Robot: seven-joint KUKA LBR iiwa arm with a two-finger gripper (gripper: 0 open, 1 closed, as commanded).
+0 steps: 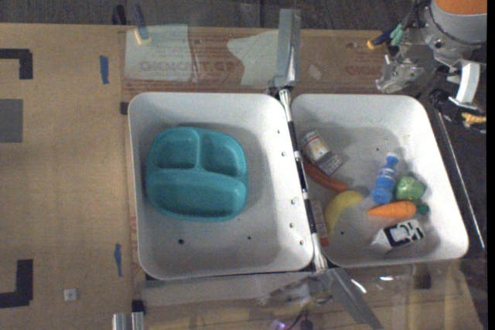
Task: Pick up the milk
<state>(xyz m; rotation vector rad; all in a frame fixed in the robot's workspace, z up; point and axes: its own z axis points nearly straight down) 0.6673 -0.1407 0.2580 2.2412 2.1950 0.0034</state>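
Milk (404, 233): lay at the right bin's (441, 135) five o'clock, awaiting pickup.
Gripper (399, 77): hovered beyond the bin's one o'clock corner; whether apart or together, cannot tell.

two white bins (147, 116), a teal tray (196, 172), a white carton (401, 234) with black markings, an orange carrot (391, 209), a blue bottle (384, 180), a yellow lemon (343, 206), a green vegetable (410, 187).
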